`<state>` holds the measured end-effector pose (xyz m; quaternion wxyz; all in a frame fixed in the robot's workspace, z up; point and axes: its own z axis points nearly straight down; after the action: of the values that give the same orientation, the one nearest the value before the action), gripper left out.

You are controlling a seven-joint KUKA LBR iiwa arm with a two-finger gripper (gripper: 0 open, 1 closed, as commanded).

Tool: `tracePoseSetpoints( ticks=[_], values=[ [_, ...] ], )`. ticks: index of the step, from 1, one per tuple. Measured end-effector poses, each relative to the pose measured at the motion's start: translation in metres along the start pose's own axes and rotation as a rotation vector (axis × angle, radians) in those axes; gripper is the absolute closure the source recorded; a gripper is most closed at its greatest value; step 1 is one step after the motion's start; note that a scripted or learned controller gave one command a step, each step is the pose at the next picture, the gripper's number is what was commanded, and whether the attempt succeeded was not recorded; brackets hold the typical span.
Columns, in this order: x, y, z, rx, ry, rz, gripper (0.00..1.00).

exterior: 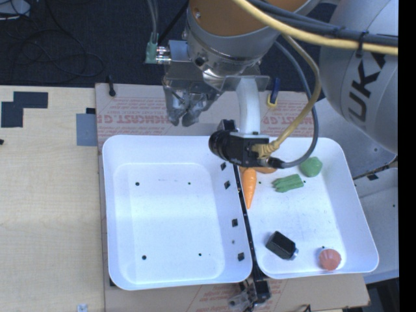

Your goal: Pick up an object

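My gripper [186,114] hangs above the cardboard just behind the back edge of the left bin [123,155], with nothing seen in it. In the right bin [354,194] lie an orange carrot [248,186] against the divider, a long green vegetable piece [288,183], a round green piece [312,167], a black block [281,246] and a reddish ball [330,259]. All of them lie well to the right of and nearer than the gripper. The carrot's top end is partly hidden by a black device [235,146] mounted on a white post.
The grey arm and its orange band [247,5] fill the top right and overhang the back of the right bin. A yellow cable [305,119] loops down to the black device. Cardboard [136,112] lies under both bins.
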<state>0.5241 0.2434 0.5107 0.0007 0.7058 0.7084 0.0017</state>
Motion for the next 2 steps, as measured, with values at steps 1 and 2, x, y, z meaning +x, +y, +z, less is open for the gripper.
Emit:
tracePoseSetpoints(
  ticks=[1, 2],
  values=[
    [0.001, 0.026, -0.028, 0.004, -0.002, 0.003, 1.0],
    [0.0, -0.045, 0.02, 0.014, -0.006, 0.0, 1.0]
  ],
)
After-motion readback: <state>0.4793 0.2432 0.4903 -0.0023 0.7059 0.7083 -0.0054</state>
